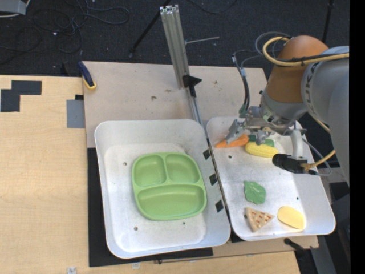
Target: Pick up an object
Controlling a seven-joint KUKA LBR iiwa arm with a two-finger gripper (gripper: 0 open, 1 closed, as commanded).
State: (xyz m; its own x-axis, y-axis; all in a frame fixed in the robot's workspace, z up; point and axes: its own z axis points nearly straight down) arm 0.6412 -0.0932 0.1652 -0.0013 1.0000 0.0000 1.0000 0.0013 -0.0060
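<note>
The pincer (244, 131) sits low over the carrot (231, 142), right beside the yellow corn (260, 149). I cannot tell if it is gripping. It should squeeze the carrot's middle, then lift straight up.

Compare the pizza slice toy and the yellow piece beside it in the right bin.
The pizza slice toy is a tan triangle with darker spots; the yellow piece is a plain, smooth, rounded oval. The pizza slice lies nearer the green plate's bin, the yellow piece nearer the right bin's outer edge. Both lie flat, apart from the end effector.
</note>
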